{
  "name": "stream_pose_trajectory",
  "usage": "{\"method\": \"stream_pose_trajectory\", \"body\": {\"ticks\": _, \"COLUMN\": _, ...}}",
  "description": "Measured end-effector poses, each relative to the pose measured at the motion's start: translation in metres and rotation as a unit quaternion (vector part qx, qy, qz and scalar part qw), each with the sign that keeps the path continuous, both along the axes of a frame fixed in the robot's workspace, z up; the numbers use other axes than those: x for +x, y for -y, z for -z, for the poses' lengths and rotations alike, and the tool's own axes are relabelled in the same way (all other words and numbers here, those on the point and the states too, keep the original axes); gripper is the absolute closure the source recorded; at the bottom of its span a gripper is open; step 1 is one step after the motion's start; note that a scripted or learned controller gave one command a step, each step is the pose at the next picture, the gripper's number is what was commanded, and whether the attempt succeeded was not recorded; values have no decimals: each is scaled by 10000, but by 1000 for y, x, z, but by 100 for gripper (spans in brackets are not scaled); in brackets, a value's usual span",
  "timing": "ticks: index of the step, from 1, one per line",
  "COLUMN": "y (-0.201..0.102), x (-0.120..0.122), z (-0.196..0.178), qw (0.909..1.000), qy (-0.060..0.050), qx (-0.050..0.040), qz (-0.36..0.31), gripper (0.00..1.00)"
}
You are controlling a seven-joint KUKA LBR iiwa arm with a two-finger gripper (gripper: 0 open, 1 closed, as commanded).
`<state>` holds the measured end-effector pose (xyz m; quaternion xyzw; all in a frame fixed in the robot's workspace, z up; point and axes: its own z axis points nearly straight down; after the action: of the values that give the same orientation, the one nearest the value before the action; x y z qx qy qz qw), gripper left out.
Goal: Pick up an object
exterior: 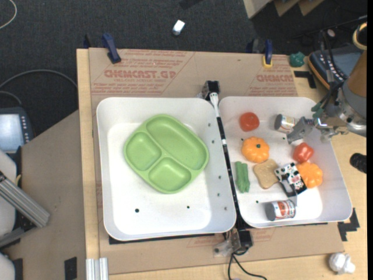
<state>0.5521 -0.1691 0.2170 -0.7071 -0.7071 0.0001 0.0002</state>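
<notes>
Two white bins are seen side by side on a cardboard-topped bench (175, 69). The left bin (116, 214) is occupied by a green divided plate (166, 153), set near its middle. The right bin (338, 206) is crowded with small things: an orange pumpkin (255, 149) near the middle, a red tomato (249, 121) toward the far edge, a green pod (242, 177) along the left edge, a toast slice (265, 174) just beside it, a red pepper (302, 153), an orange pepper (312, 174) touching a black-and-white box (289, 178), and a can (281, 209) lying by the near edge. A silver can (284, 122) lies near the far edge. The gripper (300, 130) is placed at the right bin's far right part, just beside the silver can; nothing is seen held, and how far it is open cannot be told.
</notes>
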Motion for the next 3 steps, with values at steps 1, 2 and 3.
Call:
{"method": "stream_pose_trajectory", "body": {"ticks": 1, "y": -45, "x": -75, "z": -30, "qw": 10000, "qy": -17, "qx": 19, "qz": -13, "gripper": 0}}
{"method": "stream_pose_trajectory", "body": {"ticks": 2, "y": -43, "x": -71, "z": -39, "qw": 10000, "qy": 10, "qx": -1, "qz": -4, "gripper": 100}}
{"method": "stream_pose_trajectory", "body": {"ticks": 3, "y": -123, "x": -73, "z": 1, "qw": 10000, "qy": -31, "qx": 21, "qz": -40, "gripper": 100}}
